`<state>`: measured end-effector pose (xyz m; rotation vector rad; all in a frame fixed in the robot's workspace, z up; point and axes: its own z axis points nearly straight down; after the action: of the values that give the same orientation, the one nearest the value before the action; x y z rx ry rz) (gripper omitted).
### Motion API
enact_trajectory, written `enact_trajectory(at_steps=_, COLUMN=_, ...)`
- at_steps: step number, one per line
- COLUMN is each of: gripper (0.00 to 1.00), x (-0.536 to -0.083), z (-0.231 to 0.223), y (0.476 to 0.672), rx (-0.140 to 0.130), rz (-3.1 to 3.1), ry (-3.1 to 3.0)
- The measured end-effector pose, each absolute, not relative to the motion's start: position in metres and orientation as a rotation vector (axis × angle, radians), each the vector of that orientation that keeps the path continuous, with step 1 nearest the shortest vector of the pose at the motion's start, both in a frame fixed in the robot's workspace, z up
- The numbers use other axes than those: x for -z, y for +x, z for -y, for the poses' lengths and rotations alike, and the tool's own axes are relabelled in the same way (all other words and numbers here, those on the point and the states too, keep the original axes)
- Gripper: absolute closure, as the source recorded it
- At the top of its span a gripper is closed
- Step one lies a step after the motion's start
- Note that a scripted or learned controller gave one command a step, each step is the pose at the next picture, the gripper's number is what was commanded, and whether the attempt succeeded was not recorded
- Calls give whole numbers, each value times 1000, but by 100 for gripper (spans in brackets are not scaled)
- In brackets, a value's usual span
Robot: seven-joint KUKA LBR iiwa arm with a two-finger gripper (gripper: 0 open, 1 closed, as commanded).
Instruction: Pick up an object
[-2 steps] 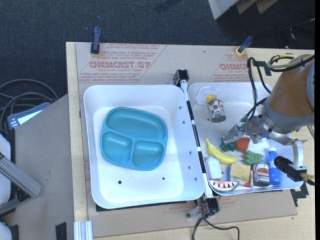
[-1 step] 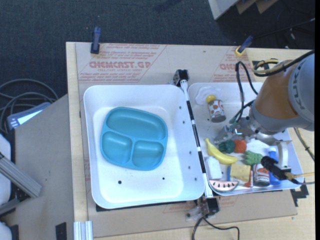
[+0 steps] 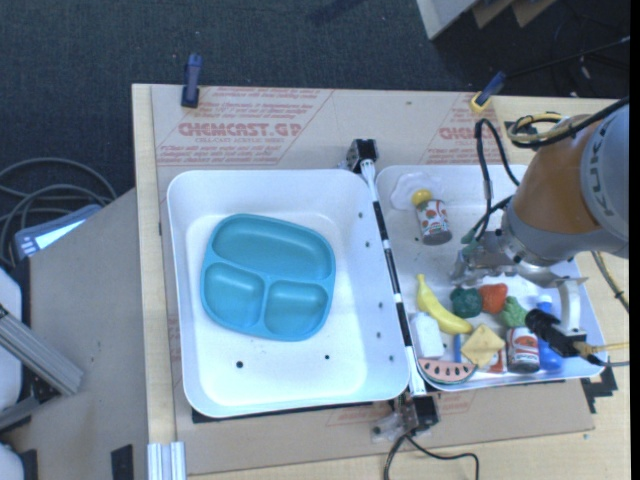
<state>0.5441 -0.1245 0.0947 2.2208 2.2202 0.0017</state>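
Observation:
My gripper (image 3: 479, 265) hangs low over the middle of the right bin (image 3: 398, 190), just above a dark green toy (image 3: 466, 301) and a red-orange toy (image 3: 493, 296). A yellow banana (image 3: 441, 309) lies to their left. Toward the bin's back stands a small can (image 3: 433, 221) with a yellow toy (image 3: 421, 199) behind it. Along the front lie a watermelon slice (image 3: 445, 371), a yellow cheese wedge (image 3: 483, 344), a second can (image 3: 523, 350) and a green toy (image 3: 513, 312). Nothing can be seen held in the gripper.
The left bin (image 3: 190, 268) holds a blue divided plate (image 3: 267, 276). A black divider rail (image 3: 385, 258) runs between the two bins. My arm (image 3: 560, 193) covers the right bin's right side. Cables (image 3: 45, 193) lie off the bench at left.

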Motion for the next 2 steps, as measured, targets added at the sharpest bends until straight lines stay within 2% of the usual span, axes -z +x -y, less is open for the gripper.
enact_trajectory(at_steps=1, gripper=0, x=-95, z=124, y=544, rx=-1, rz=-2220, ry=2221)
enact_trajectory(at_steps=2, gripper=0, x=-86, z=184, y=480, rx=-3, rz=-2220, ry=2220)
